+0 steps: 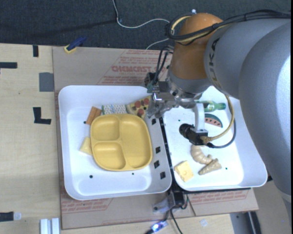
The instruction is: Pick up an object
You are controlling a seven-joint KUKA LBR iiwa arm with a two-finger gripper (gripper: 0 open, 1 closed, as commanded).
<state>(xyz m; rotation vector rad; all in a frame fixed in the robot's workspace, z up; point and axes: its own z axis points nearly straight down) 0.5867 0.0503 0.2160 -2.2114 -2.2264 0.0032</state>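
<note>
A yellow divided plate point(121, 141) lies in the left bin point(73, 130). Around its upper edge sit a brown cracker-like piece point(93, 115), a patterned item point(114, 109) and a pizza slice point(139, 106). A pale yellow wedge point(85, 146) pokes out at the plate's left. In the right bin point(244, 169) lie a croissant point(200, 154), a cone-shaped pastry point(210, 166), a cheese cube point(183, 171), a watermelon slice point(214, 121) and a green bottle point(216, 106). My gripper point(156, 105) hangs over the divider between the bins, near the pizza slice.
The arm's large grey body point(254, 77) covers the right bin's upper right part. A black cable fitting point(191, 132) hangs above the right bin's middle. Cardboard point(107, 67) lies under both bins, with a yellow and blue item point(75, 44) at its far corner.
</note>
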